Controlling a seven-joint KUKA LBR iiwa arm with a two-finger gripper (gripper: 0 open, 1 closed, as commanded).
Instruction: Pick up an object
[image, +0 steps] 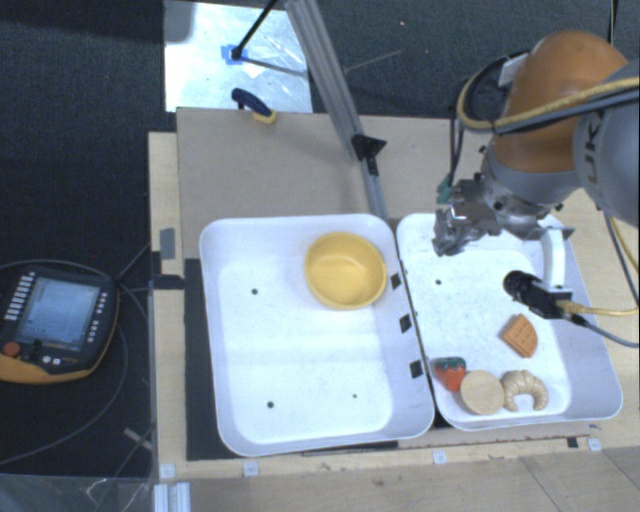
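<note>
My gripper (450, 238) hangs over the far left corner of the right bin (480, 300), and I see nothing held in it. A yellow bowl (345, 269) sits at the far right of the left bin (260, 350). In the right bin's near part lie an orange waffle piece (519, 335), a croissant (526, 389), a round tan biscuit (481, 392) and a small red and green object (450, 371). All of these lie well apart from the gripper, toward the near edge.
A metal pole (340, 95) slants down to the bench behind the bins. A black cable fitting (525, 288) hangs from the arm over the right bin. A teach pendant (50, 320) lies on the floor at the left.
</note>
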